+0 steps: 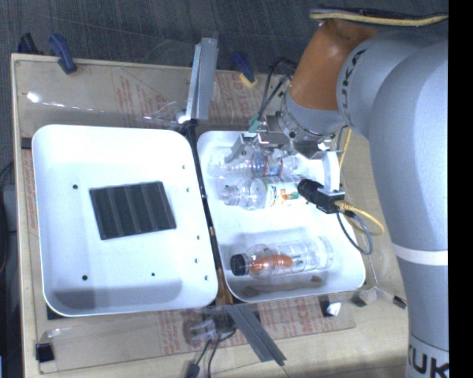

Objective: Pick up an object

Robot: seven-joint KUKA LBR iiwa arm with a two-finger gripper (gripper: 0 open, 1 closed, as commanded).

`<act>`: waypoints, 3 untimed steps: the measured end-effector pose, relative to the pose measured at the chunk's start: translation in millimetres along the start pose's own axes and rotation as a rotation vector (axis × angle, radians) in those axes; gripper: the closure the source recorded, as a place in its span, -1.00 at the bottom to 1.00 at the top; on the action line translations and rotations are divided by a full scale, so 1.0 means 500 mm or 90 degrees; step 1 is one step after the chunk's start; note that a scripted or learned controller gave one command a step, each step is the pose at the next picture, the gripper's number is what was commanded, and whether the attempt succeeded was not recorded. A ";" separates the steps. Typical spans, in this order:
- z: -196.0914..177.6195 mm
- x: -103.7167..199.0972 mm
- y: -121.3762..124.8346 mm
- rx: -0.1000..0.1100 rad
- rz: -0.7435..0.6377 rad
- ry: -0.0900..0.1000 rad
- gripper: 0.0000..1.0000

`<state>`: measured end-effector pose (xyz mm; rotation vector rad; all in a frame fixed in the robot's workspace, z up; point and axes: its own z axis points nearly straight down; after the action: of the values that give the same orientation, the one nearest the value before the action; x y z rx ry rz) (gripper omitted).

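Camera view, from the left: the left-hand shallow white bin [63, 211] carries a dark ribbed rectangular panel [132, 209] on its floor, flat and apart from the walls. Between the bins stands a grey metal upright post [202, 81], just beside the inner rims.

Moving right, the right-hand shallow white bin [355, 278] has the goods. At its far end lies a cluster of clear crumpled plastic bottles [248, 181], touching one another, one with a green-and-white label. Nearer the front rim lies a separate clear plastic bottle with a black cap and an orange patch inside [280, 261], on its side, cap pointing left, well apart from the cluster.

Over the far cluster sits the two-finger gripper [262, 142], low at the bottles' top edge, with the grey arm with its orange band [394, 116] sweeping in from the right. Whether that pincer is released or clenched I cannot tell; wrist hardware and glare off the plastic mask it, and no bottle is plainly between its tips.

My read: this is the descent-and-grasp step on the cluster. To do it well, the tips should straddle one bottle's body across its narrow width, not a seam between two. Thin clear plastic will likely buckle and slip, so a centred bite and a slow, straight lift look wise, keeping off the bin's far wall.
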<state>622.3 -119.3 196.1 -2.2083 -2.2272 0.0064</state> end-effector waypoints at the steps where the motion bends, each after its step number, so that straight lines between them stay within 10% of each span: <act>1: 0.163 -0.101 0.033 0.005 -0.065 0.000 -1.00; 2: 0.208 -0.182 -0.047 -0.002 -0.148 0.000 -1.00; 3: 0.203 -0.192 0.035 0.025 -0.203 0.008 -1.00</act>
<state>640.1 -215.2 94.4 -1.8048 -2.5184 0.0344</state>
